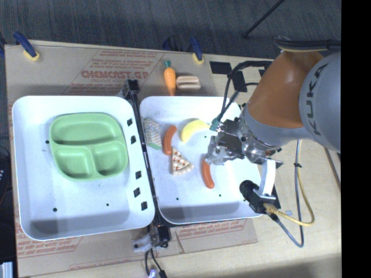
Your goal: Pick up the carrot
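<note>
Carrot (169,80) lying on the cardboard just above the upper rim of the right bin (191,213), outside it, green top pointing to the top of the frame. Just to its right, a small tan-and-pink bun-like toy (188,83).

Gripper (215,153) low over the right half of the right bin, well apart from the carrot, just above the upper end of an orange-red sausage (207,174). Open or pressed together: cannot tell, with the wrist body blocking the view.

Elsewhere in that bin: a yellow banana (194,129), a second sausage (168,139), a pizza slice (180,163), and at the left wall what is possibly a grey mesh-patterned piece (152,132).

In the left bin (23,172), a green divided tray (88,145).
</note>
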Robot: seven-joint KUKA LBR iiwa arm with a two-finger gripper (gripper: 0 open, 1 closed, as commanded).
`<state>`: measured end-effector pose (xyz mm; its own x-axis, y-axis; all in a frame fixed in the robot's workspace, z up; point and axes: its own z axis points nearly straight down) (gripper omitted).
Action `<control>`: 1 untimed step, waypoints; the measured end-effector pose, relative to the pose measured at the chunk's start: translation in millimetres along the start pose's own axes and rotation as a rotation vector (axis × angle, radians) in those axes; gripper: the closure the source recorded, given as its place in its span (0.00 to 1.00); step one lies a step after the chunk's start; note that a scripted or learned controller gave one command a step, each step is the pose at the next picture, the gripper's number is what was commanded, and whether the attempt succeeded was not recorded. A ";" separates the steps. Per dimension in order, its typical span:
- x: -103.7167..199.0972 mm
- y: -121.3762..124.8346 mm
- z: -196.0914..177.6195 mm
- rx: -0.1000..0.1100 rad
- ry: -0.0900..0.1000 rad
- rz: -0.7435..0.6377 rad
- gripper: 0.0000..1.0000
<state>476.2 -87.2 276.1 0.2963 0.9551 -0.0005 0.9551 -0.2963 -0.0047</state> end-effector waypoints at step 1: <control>-79.5 24.7 -35.3 -0.002 0.000 0.014 1.00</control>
<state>476.4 -170.5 311.3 0.3096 0.9509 -0.0005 0.9509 -0.3096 -0.0024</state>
